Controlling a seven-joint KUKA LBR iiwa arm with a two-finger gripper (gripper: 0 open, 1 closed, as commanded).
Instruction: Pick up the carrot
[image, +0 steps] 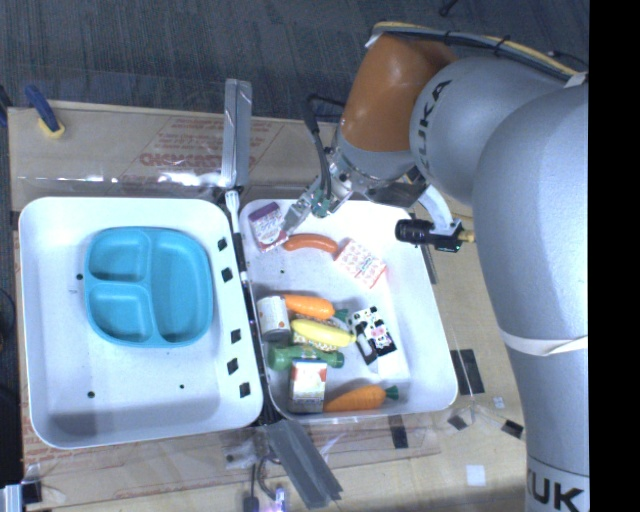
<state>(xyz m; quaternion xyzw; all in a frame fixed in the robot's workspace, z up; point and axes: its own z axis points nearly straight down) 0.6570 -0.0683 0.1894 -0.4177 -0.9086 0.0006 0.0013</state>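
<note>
Arm bends down over right bin (425, 330); pincer (300, 215) state unclear, carrot (355, 398) apart.

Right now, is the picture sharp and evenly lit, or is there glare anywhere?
In the camera view, the carrot and blue tray look fairly sharp; the claw is slightly blurred; glare streaks the clear sheet behind the bins; the left bin has a soft shadow.

A sky-blue divided plastic tray (150, 285) sat in the white left-hand bin (60, 400). In the white right-hand bin (425, 370) lay an orange toy carrot with a green top (357, 398), a yellow toy corn cob (321, 333), a black-and-white cow-patterned carton (373, 335) and a reddish-orange toy sausage (311, 243).
</note>
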